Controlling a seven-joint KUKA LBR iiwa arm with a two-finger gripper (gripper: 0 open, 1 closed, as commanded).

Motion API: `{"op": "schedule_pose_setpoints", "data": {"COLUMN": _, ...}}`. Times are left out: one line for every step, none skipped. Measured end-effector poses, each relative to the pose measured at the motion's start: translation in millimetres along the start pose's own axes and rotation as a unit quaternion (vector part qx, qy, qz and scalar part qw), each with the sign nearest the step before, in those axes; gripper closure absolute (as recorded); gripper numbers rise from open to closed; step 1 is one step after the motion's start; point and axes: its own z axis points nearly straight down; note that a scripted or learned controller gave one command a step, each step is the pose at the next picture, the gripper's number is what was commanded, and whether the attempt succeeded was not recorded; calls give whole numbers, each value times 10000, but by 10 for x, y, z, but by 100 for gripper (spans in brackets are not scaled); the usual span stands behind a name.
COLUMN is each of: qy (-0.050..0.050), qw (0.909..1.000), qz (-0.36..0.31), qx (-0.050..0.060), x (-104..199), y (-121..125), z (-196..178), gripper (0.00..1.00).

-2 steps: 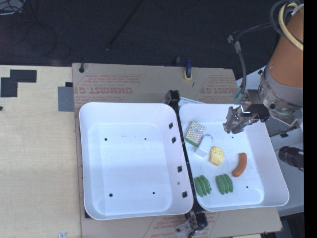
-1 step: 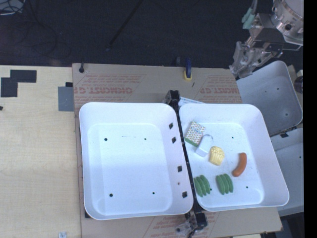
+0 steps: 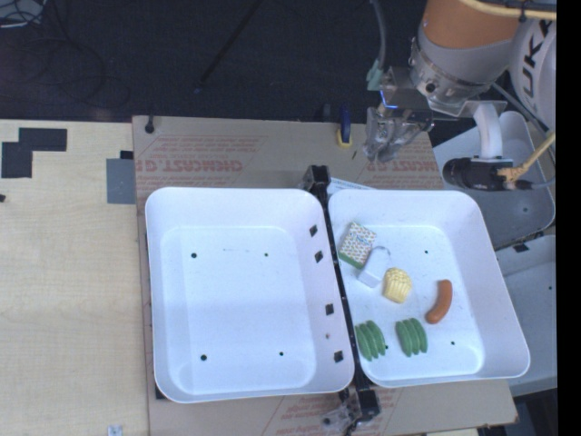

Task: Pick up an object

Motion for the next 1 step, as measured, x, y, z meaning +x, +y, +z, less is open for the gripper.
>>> {"op": "schedule_pose_setpoints", "data": {"qy": 23, "qw": 9999, "qz": -37, "qx": -124, "x": 652, "y": 128, "z": -1458, "gripper": 100}}
